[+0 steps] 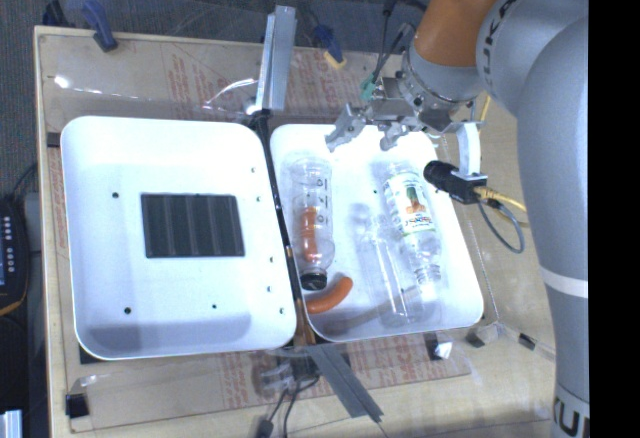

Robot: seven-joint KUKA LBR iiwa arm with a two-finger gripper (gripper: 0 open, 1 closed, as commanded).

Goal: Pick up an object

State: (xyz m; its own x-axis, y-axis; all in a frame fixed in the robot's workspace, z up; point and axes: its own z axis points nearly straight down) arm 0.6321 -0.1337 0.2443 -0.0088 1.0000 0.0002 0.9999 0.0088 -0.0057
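Nearest me, an orange sausage-shaped piece lies at the right bin's front wall, beside three clear plastic bottles. Over the far rim, the hand hovers, fingers spread, holding nothing. Left bin carries a dark ribbed panel.

dark ribbed panel in the left white bin, perhaps a blue clamp at the bench's far edge

Robotics lab, grey arm, clamped bench, two white bins
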